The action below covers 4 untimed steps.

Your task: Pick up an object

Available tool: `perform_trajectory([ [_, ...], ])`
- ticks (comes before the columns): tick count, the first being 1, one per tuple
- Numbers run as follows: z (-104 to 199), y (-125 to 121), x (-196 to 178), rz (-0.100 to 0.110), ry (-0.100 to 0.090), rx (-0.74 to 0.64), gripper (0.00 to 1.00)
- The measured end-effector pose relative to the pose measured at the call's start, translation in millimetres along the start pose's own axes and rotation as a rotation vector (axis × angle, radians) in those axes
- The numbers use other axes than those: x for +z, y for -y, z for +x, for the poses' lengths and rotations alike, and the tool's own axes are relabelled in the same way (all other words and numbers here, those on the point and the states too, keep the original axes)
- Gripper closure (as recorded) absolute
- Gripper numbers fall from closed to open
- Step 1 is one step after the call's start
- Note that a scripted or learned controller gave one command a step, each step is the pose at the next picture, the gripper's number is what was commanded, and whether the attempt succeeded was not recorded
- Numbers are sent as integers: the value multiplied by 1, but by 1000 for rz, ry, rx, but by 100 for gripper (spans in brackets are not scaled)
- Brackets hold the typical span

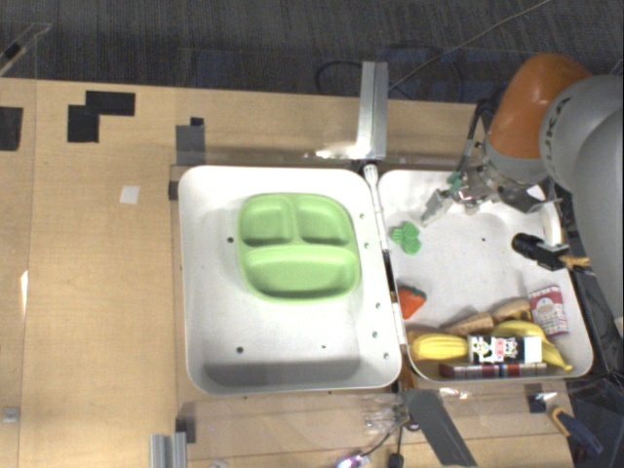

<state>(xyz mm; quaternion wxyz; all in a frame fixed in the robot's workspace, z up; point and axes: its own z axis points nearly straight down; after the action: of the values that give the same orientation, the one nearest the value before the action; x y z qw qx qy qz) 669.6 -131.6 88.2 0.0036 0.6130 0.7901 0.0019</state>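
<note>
Over the right bin's far end, the pincer is hovering, its state impossible to tell, while a green toy is lying just beside it

Both bins look like smooth white plastic with a dull sheen. The green tray is matt plastic, the bench pale wood, the bracket between them brushed metal.
</note>
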Motion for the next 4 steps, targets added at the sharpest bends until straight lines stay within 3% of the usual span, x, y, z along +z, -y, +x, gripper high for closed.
perform_trajectory([
  [1,1,-4,-15,-10,3,-6,100],
  [2,3,17,-73,0,-1,189,100],
  [3,-2,35,-35,1,-1,64,100],
  [4,-2,35,-35,1,-1,64,0],
])
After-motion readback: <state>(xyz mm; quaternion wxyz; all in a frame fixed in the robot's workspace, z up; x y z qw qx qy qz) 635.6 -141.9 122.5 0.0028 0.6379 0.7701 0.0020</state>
